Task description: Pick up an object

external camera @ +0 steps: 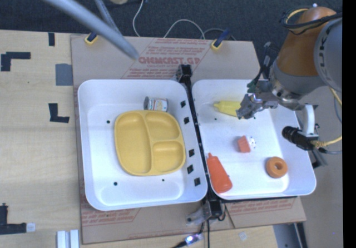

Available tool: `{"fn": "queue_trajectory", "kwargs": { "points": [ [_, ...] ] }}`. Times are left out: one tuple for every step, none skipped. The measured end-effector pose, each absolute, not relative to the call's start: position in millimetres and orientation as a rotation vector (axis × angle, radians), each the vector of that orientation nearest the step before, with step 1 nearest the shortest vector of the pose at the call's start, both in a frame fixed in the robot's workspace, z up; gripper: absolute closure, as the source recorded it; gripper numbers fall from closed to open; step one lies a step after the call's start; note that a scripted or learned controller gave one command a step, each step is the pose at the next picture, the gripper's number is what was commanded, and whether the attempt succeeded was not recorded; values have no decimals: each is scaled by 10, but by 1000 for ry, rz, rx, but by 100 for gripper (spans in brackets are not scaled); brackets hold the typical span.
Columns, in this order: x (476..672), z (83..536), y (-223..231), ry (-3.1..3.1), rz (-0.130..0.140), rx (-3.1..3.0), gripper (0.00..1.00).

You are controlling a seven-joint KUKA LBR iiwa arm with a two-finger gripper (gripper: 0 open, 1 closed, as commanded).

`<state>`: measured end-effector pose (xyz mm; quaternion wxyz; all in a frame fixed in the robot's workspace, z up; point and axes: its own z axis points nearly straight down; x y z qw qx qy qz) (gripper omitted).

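The gripper (248, 109) hangs low over the far edge of the right bin (289, 188), at the right-hand end of the yellow banana (227, 108); I cannot tell how its claw is set, nor whether it touches the fruit. The banana lies flat near that bin's far-left corner and looks like a light, smooth plastic toy, stiff but curved and likely to slip, so a grip across its thicker middle seems safest. Further out, a small red block (243, 144) lies mid-bin, a ring doughnut (276, 167) towards the near-right corner, an orange carrot (218, 174) along the near-left edge.
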<state>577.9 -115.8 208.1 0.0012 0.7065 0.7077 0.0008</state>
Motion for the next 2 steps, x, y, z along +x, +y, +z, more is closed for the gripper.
{"fn": "queue_trajectory", "kwargs": {
  "points": [
    [5783,2181,-1154,2223,0,2220,100],
    [5760,2166,-538,2230,0,2215,100]
  ]
}}
